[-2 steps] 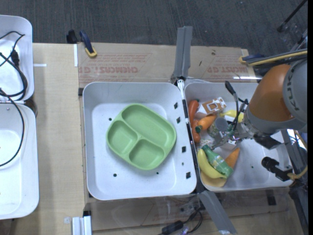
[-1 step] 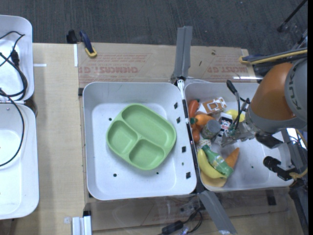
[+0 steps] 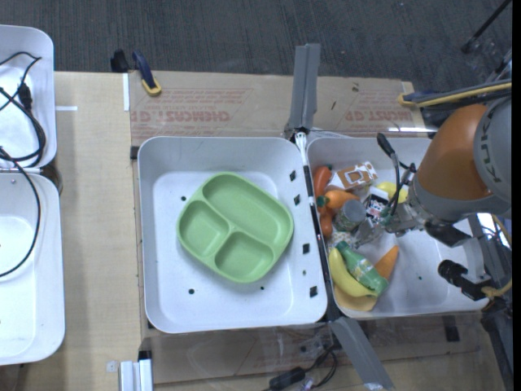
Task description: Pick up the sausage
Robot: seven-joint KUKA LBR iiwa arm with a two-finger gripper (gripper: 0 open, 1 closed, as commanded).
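The sausage (image 3: 323,177), a reddish-brown elongated piece, lies at the back left corner of the right bin (image 3: 423,300), close to the divider. My gripper (image 3: 373,229) is low in the middle of that bin, beside a grey can (image 3: 352,214) and above a green bottle (image 3: 363,270). It sits to the right of and nearer the front than the sausage, apart from it. The grey arm with its orange band (image 3: 454,165) reaches in from the right.
Around the gripper lie an orange fruit (image 3: 337,198), a banana (image 3: 348,287), a carrot (image 3: 388,260), a small printed box (image 3: 358,174) and a yellow item (image 3: 391,191). The left bin (image 3: 163,292) holds a green divided plate (image 3: 235,227).
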